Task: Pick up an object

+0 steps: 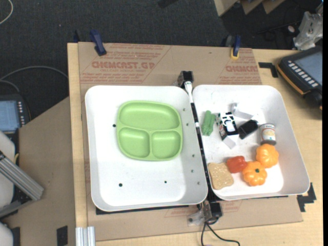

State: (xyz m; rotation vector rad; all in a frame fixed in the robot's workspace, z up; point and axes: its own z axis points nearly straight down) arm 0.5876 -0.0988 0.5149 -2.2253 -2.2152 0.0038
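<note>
The right bin [277, 99] holds several small items. A green pod-like piece [208, 123] lies near its left wall. Beside it sit a black-and-white box [228, 124], a black block [247, 128] and a small jar with a white lid [267, 133]. Toward the front are two orange pumpkin-like pieces [267, 155] [254, 173], a red piece [236, 164] and a tan slice of bread [220, 176]. The left bin [102, 178] carries a green three-compartment plate [149, 130].
The bins rest on a cardboard sheet [128, 60] held by clamps at the back edge. A tablet-like device [302, 73] sits at the far right of the bench. Cables run at the front between the bins.
</note>
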